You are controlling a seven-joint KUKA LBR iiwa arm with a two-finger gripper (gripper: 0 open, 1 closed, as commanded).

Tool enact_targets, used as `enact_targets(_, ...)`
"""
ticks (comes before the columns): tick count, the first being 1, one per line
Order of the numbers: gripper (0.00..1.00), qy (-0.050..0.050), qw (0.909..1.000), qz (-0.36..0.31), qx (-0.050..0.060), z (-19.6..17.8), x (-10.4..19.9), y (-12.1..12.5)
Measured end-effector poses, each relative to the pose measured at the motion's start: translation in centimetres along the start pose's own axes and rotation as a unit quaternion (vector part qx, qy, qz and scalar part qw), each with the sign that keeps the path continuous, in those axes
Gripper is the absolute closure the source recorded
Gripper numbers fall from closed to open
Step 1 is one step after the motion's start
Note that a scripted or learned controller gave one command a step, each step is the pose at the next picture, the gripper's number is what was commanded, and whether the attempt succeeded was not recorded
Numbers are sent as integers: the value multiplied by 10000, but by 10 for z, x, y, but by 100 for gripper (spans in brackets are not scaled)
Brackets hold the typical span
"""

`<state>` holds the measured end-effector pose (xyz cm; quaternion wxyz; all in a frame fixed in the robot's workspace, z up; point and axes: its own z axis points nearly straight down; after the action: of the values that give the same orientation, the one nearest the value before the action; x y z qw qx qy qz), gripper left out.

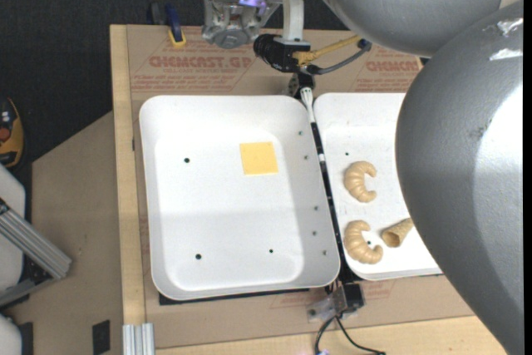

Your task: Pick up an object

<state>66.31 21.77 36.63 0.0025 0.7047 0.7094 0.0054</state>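
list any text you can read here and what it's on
"CHEMCAST GP", in faded red print on the brown board under the bins, behind the left bin; the letters are soft, so that reading is a best guess.
More red print on the same board behind the right bin: too blurred and cut off by the arm to read.
Dark marks on the arm's top edge: too little shows to read.
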Motion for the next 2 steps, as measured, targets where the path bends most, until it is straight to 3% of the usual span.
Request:
enact_targets(1, 100, -31, 9999, 19, 94, 83, 7, 1)
enact_targets(2, 100, -31, 9999, 37, 113, 127, 7, -69)
